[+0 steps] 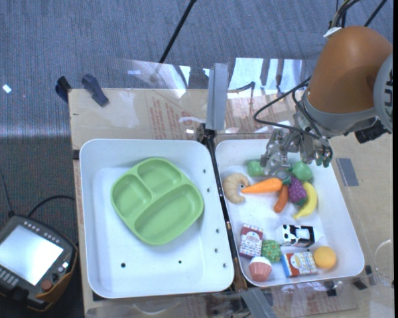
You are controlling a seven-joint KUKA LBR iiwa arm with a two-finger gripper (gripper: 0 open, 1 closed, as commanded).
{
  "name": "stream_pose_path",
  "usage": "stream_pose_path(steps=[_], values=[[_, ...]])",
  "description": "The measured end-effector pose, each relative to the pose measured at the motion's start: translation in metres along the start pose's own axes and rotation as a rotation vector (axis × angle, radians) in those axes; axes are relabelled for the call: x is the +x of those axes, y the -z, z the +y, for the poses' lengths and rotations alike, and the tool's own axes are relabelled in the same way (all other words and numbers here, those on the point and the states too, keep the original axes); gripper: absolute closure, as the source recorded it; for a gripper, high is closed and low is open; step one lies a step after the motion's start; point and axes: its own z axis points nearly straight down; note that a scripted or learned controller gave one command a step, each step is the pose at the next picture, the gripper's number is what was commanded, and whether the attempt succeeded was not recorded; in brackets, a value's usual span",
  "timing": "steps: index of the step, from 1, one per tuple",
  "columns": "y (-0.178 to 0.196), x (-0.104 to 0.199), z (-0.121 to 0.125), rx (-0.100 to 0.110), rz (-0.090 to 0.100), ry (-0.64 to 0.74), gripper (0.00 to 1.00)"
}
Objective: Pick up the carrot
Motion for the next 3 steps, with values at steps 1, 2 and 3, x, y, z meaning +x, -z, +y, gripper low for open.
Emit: stream_pose_path(steps=[1,2,3], values=[[-0.139,0.07,-0.038,-0.004,0.019,0.38,1.0],[-0.157,-0.02,-0.018,-0.009,0.014,0.772,1.0],[-0.122,0.006,-0.028,-0.015,0.012,1.373,1.0]])
